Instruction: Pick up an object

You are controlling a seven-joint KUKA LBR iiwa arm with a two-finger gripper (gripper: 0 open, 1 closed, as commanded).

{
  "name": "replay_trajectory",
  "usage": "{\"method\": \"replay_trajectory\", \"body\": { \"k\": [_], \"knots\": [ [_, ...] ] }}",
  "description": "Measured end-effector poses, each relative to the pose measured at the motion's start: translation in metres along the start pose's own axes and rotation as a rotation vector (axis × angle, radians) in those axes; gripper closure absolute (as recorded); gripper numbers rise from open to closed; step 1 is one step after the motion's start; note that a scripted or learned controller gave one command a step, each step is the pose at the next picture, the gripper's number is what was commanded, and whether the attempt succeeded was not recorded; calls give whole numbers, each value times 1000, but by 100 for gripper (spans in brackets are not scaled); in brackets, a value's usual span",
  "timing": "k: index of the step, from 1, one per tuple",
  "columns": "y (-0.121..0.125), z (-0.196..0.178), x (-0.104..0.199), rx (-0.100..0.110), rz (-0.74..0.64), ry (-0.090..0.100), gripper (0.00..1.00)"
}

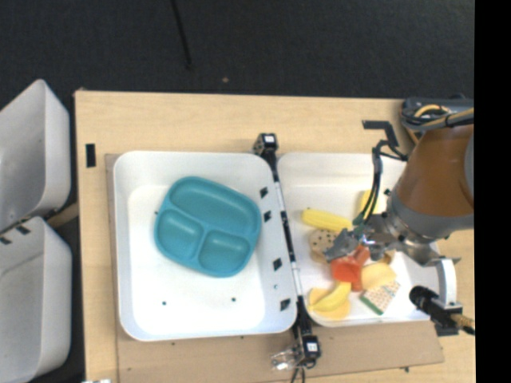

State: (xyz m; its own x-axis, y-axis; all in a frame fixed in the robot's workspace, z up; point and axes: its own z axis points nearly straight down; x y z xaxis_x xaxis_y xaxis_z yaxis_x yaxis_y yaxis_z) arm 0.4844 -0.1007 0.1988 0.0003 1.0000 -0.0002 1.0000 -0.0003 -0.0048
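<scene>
The right bin (319,170) holds a cluster of toy foods: a yellow corn-like piece (323,218), a brown cookie (322,242), a red-orange piece (349,268), a pale yellow round piece (378,275), a yellow banana (331,299) and a patterned wedge (380,297). My gripper (349,246) reaches in from the right and sits low over the cookie and the red-orange piece, in the middle of the cluster. Its dark fingers overlap these items. The arm's orange band (435,174) rises above the bin's right side.
The left bin (132,294) holds a teal divided plate (209,225). A black divider rail (279,230) runs between the bins. White padded blocks (28,158) stand off the bench at the left. Cables and a black fitting (435,306) hang near the right bin's front corner.
</scene>
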Motion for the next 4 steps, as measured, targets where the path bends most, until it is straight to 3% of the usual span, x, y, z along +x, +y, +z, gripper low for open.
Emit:
{"method": "replay_trajectory", "body": {
  "k": [2, 3, 4],
  "knots": [
    [6, 101, -8, -4, 0, 0, 0],
    [6, 90, -10, -4, 10, 1, 100],
    [11, 31, -3, -10, -3, -1, 100]
  ]
}}
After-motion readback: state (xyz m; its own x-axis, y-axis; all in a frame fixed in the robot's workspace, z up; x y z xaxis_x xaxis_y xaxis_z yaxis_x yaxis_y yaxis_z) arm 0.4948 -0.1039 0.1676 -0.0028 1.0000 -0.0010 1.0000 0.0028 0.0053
